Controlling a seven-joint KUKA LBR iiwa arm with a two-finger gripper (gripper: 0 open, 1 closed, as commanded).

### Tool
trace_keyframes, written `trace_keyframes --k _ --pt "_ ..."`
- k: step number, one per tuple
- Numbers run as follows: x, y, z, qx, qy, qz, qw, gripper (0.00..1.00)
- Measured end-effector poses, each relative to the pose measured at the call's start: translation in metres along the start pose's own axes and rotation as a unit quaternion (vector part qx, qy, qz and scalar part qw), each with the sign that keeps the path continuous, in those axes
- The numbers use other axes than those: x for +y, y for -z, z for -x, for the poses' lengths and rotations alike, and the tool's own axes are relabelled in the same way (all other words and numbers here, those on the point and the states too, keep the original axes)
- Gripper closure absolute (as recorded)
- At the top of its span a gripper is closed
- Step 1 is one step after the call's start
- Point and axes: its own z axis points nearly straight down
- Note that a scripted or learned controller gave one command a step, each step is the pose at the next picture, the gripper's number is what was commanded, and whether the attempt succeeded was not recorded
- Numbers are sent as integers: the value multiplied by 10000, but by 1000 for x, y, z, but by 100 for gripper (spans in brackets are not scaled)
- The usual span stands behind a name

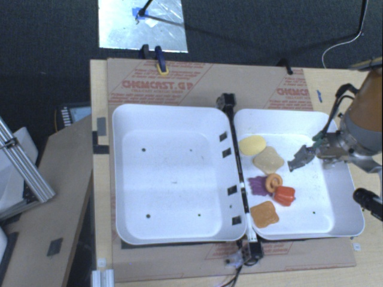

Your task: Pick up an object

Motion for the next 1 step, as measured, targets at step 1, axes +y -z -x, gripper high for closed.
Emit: trace_keyframes --k 1 --pt "-16 -112 -27 15 -1 -40 10000 0"
